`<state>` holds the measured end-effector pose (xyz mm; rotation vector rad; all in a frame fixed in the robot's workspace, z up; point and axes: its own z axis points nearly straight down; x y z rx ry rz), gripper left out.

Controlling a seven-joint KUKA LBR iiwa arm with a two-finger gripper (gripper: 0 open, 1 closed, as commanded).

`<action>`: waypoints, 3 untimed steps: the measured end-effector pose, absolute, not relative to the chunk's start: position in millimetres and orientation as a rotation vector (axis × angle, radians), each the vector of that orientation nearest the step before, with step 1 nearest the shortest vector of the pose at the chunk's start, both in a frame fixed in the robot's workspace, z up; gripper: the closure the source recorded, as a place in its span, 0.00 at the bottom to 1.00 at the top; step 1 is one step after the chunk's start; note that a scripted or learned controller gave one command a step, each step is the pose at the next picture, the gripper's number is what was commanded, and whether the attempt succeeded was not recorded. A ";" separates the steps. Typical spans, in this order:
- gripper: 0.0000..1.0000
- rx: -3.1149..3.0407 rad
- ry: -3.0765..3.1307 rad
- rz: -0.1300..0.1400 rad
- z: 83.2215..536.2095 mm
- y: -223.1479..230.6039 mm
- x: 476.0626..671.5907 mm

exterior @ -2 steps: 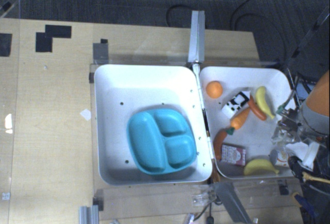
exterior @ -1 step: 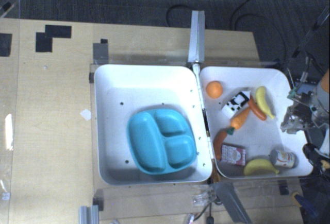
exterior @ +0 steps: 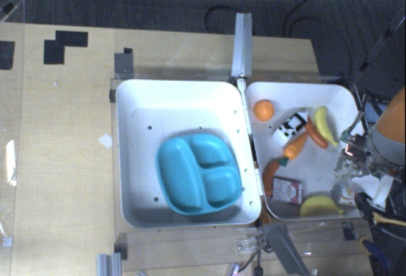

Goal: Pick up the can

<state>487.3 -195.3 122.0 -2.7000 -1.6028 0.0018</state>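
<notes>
Maroon can with a pale label [exterior: 287, 191] looks like it's lying on its side near the front wall of the right white bin [exterior: 298, 87], though it's small and blurry, so the shape is hard to read. It's pretty crowded in there. A reddish-orange sausage-shaped piece [exterior: 271, 174] sits just beside the can on its left, and a yellow curved toy fruit [exterior: 319, 205] is just beside it on the right. Further back are an orange toy carrot [exterior: 295, 146], a black-and-white patterned block [exterior: 291, 124], a yellow toy banana [exterior: 324, 125] and a round orange fruit [exterior: 263, 110].

The gripper [exterior: 347, 170] hangs over the bin's right edge, apart from the can. It's cluttered with cables, so I can't tell if it's open or closed. The grey arm is cut off at the frame edge. The left white bin [exterior: 136, 141] has a blue divided plastic plate [exterior: 200, 173].
</notes>
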 end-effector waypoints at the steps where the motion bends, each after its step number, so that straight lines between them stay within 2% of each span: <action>1: 1.00 -2.763 -1.497 -0.001 139.6 -197.1 488.3; 2: 1.00 -2.885 -1.240 0.002 141.9 -175.7 487.8; 3: 1.00 -2.964 -1.056 -0.010 88.4 -146.4 489.2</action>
